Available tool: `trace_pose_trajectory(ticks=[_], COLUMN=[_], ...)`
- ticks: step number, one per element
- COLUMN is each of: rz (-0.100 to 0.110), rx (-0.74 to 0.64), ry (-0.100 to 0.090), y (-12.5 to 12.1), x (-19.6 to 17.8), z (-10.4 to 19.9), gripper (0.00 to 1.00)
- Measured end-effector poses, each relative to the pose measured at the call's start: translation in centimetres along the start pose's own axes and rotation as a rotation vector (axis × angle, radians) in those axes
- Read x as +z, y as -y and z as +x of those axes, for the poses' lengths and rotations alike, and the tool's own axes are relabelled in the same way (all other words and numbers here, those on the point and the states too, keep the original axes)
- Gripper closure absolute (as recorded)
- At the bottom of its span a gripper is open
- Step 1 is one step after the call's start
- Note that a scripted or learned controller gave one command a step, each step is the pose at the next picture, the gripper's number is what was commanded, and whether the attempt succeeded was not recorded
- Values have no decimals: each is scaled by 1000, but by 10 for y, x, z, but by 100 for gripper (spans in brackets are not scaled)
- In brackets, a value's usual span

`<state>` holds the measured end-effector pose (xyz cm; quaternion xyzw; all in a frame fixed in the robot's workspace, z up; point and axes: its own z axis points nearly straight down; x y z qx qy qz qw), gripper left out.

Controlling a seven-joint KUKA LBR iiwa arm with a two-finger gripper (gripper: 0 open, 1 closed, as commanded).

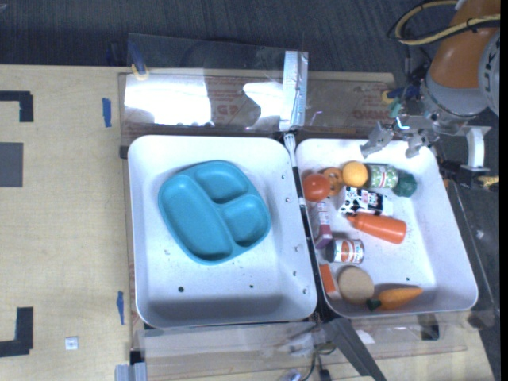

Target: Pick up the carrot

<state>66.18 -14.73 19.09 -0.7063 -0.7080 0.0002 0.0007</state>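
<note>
A robotics lab bench — pale wooden table (55, 236) with black tape marks (22, 105), two white bins (151, 292) side by side, clear plastic screen (214, 90) behind — yellow cables (425, 14) on the arm (468, 54)

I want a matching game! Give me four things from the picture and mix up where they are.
Things:
1. blue tray
2. carrot
3. tool
4. small can

Places:
A. near the front edge of the right bin
B. above the back edge of the right bin
C. in the left bin
D. middle of the right bin, lying on its side

Pairs: 1-C, 2-A, 3-B, 4-D
</note>
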Motion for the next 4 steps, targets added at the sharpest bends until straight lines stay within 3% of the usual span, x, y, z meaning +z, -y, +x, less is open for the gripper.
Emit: trace_pose_trajectory(ticks=[1,2,3,4], rz=[-3,-9,-16,-10], rx=[-26,-29,97,-29], ry=[1,4,2,-2], y=[-6,-8,46,66], x=[101,88,99,2], z=[-5,-3,51,140], gripper=[0,100,100,100])
